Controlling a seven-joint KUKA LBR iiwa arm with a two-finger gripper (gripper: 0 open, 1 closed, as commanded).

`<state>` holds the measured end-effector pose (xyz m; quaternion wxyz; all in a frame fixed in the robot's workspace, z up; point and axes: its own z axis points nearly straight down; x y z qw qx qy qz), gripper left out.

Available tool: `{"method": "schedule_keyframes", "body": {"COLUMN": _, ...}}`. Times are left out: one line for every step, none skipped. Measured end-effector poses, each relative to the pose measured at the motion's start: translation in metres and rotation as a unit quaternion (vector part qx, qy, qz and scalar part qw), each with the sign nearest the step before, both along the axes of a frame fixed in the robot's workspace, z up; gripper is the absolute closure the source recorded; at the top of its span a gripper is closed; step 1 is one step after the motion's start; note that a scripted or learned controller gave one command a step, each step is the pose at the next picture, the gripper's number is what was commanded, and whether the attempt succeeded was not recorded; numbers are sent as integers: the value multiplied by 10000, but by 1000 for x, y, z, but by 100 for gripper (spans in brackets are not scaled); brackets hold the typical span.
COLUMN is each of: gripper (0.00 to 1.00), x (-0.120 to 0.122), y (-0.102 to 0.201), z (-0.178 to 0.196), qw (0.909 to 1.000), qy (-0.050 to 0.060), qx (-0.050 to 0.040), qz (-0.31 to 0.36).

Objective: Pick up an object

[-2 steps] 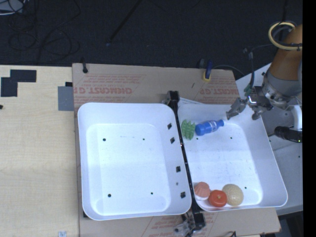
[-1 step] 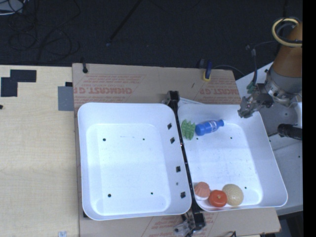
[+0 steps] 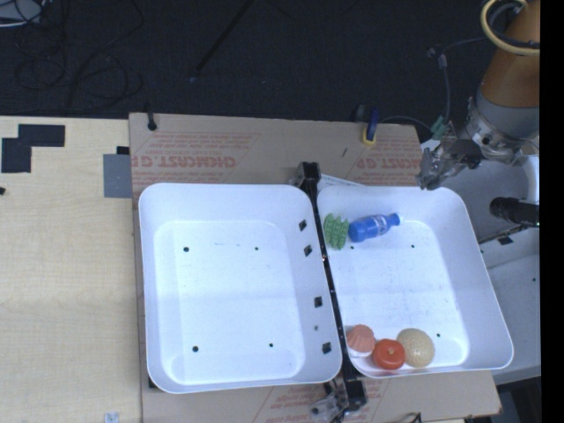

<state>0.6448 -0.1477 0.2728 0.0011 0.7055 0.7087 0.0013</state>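
Note:
The right bin [image 3: 458,263] holds a small blue bottle [image 3: 373,226] lying on its side near the far left corner, with a green bumpy object [image 3: 335,231] touching its left end. Along the near edge lie a pink piece [image 3: 359,337], a red tomato-like ball [image 3: 389,353] and a tan round object [image 3: 416,346], close together. My gripper [image 3: 434,174] hangs above the far right corner of the right bin, past its rim, away from all objects. Nothing shows between its fingers.
The left bin [image 3: 167,280] lies beside the right one, with a black divider strip [image 3: 319,271] between them. Cardboard [image 3: 229,152] lies under both bins. A blue and yellow clamp [image 3: 371,126] stands at the far edge. Cables hang near the arm on the right.

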Motion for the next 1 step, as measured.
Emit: {"method": "schedule_keyframes", "body": {"gripper": 100, "x": -26, "y": 57, "z": 37, "qw": 10000, "qy": 23, "qx": 8, "qz": -4}}
